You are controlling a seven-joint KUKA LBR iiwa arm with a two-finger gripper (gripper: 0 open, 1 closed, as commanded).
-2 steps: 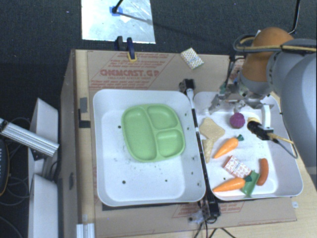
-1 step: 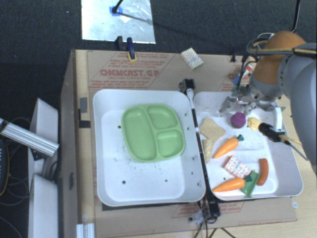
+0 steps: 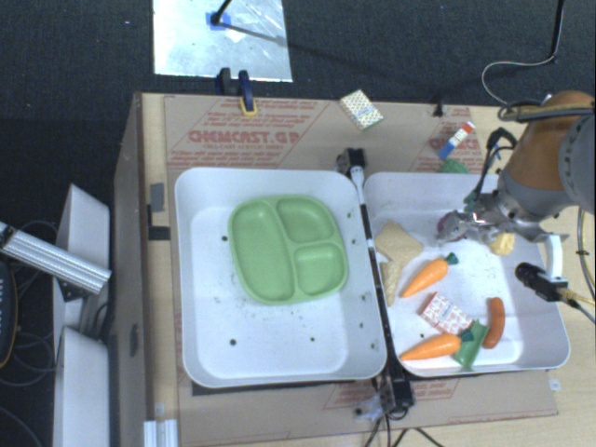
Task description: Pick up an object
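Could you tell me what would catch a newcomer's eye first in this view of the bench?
Probably the green divided plate, alone in the middle of the left bin. Next, the right bin with its toy food: two orange carrots and a red sausage. The gripper hangs over that bin's upper part.

Grey arm [image 3: 559,180] with broad orange band, black cable looped alongside, small metallic claw [image 3: 458,223]
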